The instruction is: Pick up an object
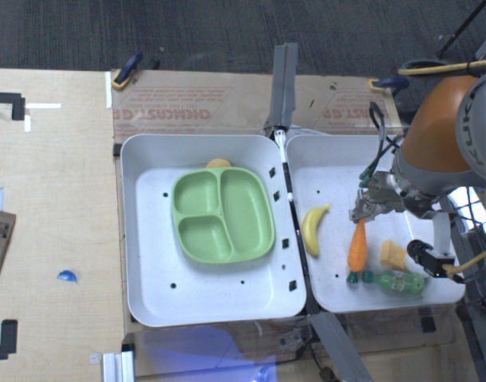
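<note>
Camera view: gripper (368,205) hangs over right bin (338,293), just above carrot (357,247) top; grip state can't be told. Banana (311,228) lies near the left wall. Cheese wedge (392,254) and green bottle (395,282) crowd the front edge. Green tray (223,214) fills left bin (147,293).

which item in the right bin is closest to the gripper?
The carrot: its top end lies right under the gripper. The banana lies further left by the bin divider; the yellow block and green bottle lie lower in the bin.
</note>
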`<action>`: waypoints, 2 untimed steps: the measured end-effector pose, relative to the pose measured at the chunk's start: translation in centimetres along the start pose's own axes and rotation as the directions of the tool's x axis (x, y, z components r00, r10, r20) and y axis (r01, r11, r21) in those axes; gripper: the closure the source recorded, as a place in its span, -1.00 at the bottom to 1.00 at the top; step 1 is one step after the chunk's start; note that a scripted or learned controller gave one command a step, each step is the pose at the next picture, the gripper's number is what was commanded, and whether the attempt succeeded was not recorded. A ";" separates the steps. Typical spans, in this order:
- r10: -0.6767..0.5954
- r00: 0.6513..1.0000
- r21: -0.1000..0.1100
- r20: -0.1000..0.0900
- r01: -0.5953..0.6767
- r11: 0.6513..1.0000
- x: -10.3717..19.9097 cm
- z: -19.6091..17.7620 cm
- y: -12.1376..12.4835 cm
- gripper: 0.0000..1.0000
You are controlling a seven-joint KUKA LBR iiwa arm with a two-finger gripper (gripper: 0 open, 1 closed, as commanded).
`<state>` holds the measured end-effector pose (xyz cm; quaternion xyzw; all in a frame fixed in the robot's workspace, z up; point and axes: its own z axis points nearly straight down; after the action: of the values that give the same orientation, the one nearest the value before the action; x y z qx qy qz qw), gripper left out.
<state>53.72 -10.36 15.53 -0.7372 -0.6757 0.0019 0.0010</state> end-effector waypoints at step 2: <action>0.380 0.925 -0.001 0.001 -0.380 0.925 6.1 -3.6 10.8 1.00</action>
<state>65.01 -5.26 19.04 -0.8540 -0.5203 0.0023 0.0000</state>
